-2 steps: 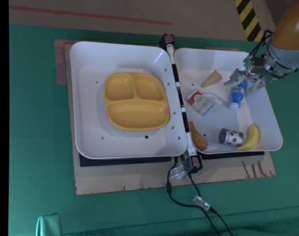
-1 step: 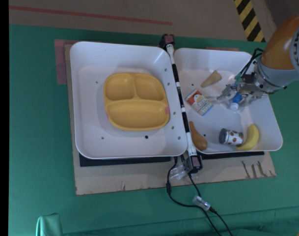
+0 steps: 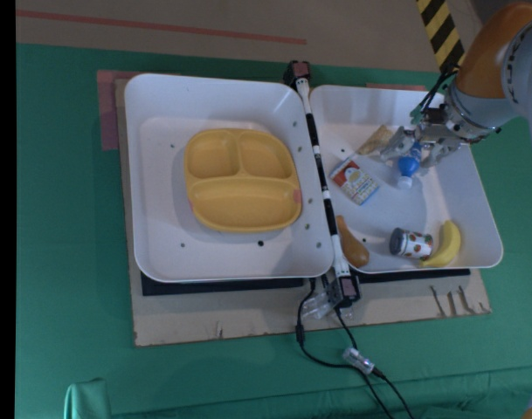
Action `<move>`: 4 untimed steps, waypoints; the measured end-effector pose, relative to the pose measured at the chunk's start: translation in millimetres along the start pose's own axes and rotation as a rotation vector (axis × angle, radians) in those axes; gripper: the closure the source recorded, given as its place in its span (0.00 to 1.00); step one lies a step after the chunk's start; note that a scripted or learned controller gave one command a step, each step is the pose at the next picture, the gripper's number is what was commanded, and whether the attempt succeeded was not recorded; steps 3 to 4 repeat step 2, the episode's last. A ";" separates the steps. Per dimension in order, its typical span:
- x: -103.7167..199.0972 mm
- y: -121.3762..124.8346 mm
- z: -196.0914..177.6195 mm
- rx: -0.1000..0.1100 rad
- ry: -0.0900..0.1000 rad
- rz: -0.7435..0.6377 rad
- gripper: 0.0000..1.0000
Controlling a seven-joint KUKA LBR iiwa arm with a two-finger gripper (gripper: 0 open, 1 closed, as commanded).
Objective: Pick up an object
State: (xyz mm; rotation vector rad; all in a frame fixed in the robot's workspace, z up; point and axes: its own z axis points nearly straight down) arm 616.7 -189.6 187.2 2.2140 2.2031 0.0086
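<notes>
1. Camera view: the arm [image 3: 510, 46] comes in from the upper right, and its gripper [image 3: 420, 147] hangs over the back part of the right bin [image 3: 475, 208].
2. A blue bottle [image 3: 408, 168] with a white cap sits right under the gripper, its upper end among the fingertips. Whether the jaws are apart or clamped on it, I cannot tell.
3. Just left of the jaws, at the gripper's edge, lies a tan packet [image 3: 376, 140].
4. Further left and a little nearer the camera lies a carton [image 3: 355, 182], flat and turned at an angle, apart from the bottle.
5. Well below the jaws, along the bin's near wall, a can [image 3: 410, 243] lies on its side, touching or almost touching a banana [image 3: 445, 243] on its right.
6. Down and left of the jaws, by the divider between the bins, lies a brown drumstick [image 3: 354, 246].
7. Far left of the jaws, the left bin [image 3: 161, 103] holds a yellow tray [image 3: 241, 180] with three compartments.
</notes>
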 end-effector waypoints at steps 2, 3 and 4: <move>72.6 18.8 -118.6 0.002 0.005 0.000 1.00; 72.6 18.8 -118.6 0.002 0.005 0.000 1.00; 72.6 18.8 -118.6 0.002 0.005 0.000 1.00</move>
